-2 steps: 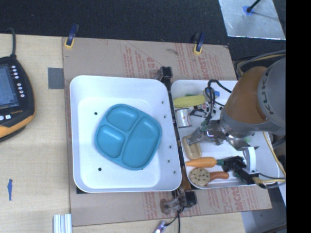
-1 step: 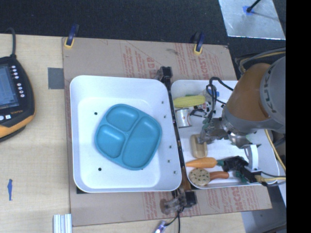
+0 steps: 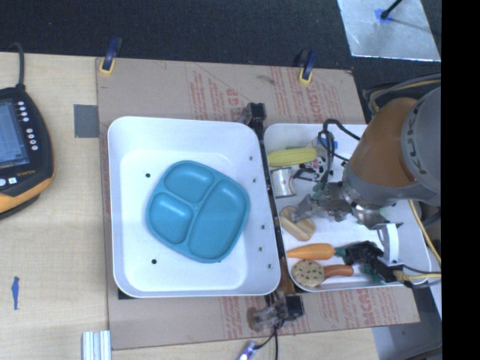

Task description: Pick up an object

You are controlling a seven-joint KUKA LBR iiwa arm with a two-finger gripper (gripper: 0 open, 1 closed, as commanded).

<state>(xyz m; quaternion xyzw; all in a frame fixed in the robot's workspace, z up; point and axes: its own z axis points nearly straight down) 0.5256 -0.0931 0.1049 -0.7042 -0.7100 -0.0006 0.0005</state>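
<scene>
Pincer (image 3: 306, 211) down inside R bin (image 3: 300, 130), over its L-centre part. Arm in from R of view, orange band (image 3: 382, 152) above wrist. Can't tell how far open, nor whether anything gripped: tip merges w/ grey hardware and cables round it.

Closest thing to tip: tan bread-like piece (image 3: 295, 225), flat on bin floor near L wall, approx mid-depth. Just beside tip, poss. touching; can't say which.

Also in R bin:
- yellow corn-like item (image 3: 292, 156), far L corner, lying crosswise.
- shiny metal cup (image 3: 280, 181), just below corn in view, close to L wall.
- orange carrot (image 3: 311, 252), lying crosswise, just on near side of bread piece.
- round speckled cracker (image 3: 307, 274), near L corner, right under carrot in view, prob. touching it.
- red-orange sausage (image 3: 337, 271), just R of cracker, along near wall.

L bin (image 3: 187, 124): blue divided plate (image 3: 199, 210), 3 compartments, approx centre, turned a bit off square to bin walls. Well apart from pincer.

Bins side by side, walls meeting, both on brown cardboard sheet (image 3: 225, 88). Sheet's far edge under 2 blue clamps (image 3: 110, 51). Teach pendant (image 3: 19, 148) at far L on wooden bench (image 3: 52, 261), well apart from bins.
</scene>
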